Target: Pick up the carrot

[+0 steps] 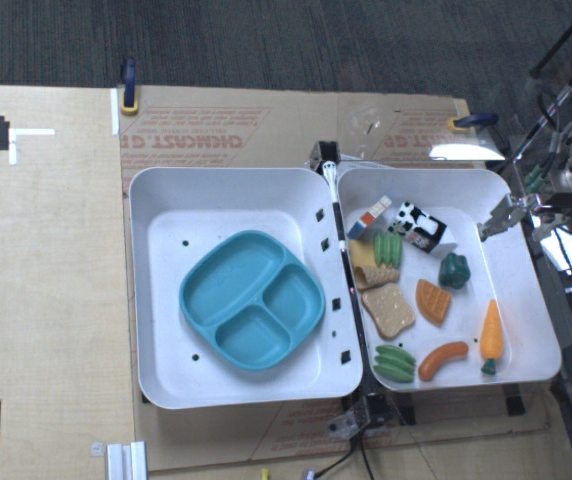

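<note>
The carrot (491, 334) is orange with a small green stub at its near end. It lies almost upright along the right side of the right bin (522, 268), close to the front right corner. Part of my gripper (504, 218) pokes in over the bin's right rim, a good way behind the carrot and apart from it. Nothing is seen held in it. The rest of the arm is cut off at the right edge of the view.
Sharing the right bin are a sausage (442, 359), a green pea pod (395, 363), a bread slice (390, 311), an orange wedge (432, 301), a dark green broccoli (454, 270) and a toy cow (421, 228). A blue divided plate (253, 299) lies in the left bin (156, 268).
</note>
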Motion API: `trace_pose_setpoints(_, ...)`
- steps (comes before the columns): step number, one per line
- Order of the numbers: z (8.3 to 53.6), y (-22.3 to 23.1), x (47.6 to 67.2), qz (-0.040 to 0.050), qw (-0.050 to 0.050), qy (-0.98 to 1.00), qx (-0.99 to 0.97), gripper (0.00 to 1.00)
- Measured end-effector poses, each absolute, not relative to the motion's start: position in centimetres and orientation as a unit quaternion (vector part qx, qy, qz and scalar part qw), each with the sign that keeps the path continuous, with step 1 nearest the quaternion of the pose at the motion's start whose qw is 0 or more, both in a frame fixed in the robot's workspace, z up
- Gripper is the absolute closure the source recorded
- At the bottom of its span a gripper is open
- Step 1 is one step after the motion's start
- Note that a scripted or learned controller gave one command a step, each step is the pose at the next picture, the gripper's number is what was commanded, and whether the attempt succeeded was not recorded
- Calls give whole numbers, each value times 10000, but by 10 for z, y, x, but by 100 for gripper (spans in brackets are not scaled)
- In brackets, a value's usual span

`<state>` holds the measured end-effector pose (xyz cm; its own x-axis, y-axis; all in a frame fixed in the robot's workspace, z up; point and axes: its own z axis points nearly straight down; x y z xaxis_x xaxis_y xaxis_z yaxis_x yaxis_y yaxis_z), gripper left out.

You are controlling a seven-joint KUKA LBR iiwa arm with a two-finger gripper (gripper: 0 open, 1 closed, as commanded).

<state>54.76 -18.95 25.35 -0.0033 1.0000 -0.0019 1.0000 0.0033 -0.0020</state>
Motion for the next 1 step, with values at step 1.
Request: trace_pose_setpoints(1,91,-208,479,-9,4,-6970,-7170,0)
